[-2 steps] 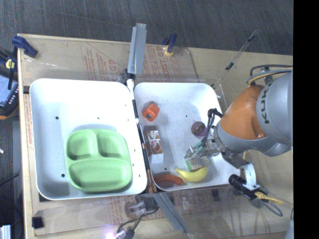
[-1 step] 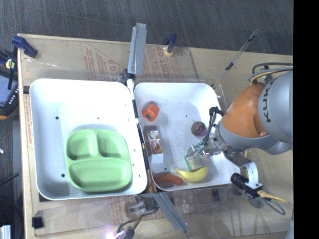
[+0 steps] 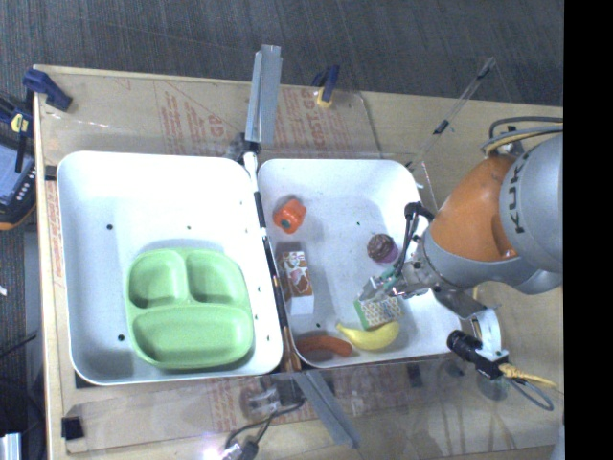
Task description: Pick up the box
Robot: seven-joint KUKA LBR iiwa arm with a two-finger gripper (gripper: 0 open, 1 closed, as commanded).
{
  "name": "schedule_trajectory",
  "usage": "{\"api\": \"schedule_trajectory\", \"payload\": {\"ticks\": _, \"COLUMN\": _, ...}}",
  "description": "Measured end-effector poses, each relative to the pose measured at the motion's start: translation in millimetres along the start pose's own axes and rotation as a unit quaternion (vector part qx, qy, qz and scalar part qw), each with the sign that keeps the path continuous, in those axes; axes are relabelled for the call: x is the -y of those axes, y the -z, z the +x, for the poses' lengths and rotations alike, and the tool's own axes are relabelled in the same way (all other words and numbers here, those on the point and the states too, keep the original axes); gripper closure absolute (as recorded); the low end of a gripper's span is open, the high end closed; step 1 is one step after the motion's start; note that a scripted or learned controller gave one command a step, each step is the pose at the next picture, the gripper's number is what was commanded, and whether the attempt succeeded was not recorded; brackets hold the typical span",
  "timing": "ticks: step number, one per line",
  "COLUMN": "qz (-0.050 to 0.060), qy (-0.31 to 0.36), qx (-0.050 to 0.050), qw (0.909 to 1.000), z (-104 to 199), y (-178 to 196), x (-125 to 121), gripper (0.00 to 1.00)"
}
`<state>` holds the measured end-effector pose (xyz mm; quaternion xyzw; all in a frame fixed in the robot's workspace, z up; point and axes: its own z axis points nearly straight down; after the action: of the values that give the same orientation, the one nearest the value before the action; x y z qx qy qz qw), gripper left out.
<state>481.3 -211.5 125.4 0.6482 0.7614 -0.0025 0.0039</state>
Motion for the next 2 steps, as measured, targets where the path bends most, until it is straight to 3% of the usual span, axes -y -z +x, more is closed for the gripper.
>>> {"api": "schedule_trajectory", "payload": {"ticks": 1, "qz": 0.0, "qy": 0.001, "qx": 0.0, "qw": 1.0, "z": 0.0, "y": 0.0, "x": 0.0, "gripper": 0.0}}
{"api": "schedule_trajectory", "payload": {"ticks": 2, "qz": -0.002, "qy": -0.012, "qx": -0.003, "qw": 0.9999, "z": 1.5, "y": -29.8, "x": 1.9, "gripper": 0.0}}
